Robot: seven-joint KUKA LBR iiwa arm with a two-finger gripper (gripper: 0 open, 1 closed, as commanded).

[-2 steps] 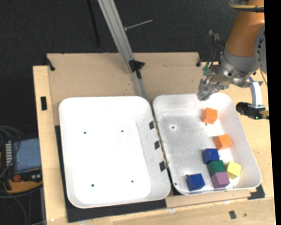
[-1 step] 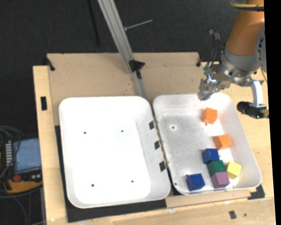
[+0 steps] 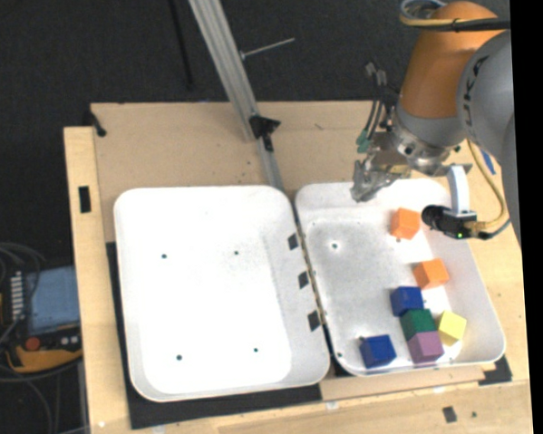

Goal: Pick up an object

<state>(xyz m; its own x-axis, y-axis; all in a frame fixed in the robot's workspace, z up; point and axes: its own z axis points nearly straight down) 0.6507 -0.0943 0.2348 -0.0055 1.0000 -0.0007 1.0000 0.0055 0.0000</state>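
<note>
Blocks crowd the near right corner of your right bin (image 3: 347,271): a blue cube (image 3: 377,350) close to the near rim, then a purple cube (image 3: 426,346), a green cube (image 3: 419,323) and a yellow cube (image 3: 452,325) packed together and touching or nearly so. Just behind them you have a second blue cube (image 3: 407,300) and an orange cube (image 3: 431,272), close to the right wall. Further back, a second orange cube (image 3: 404,223) sits apart with bare floor around it. You have open room across the left half of that bin. The left bin (image 3: 138,264) lies alongside, rims nearly meeting. At the far rim of the right bin, your gripper (image 3: 368,185) hangs with nothing between its fingers; from this angle you cannot tell whether they are spread or closed.
</note>
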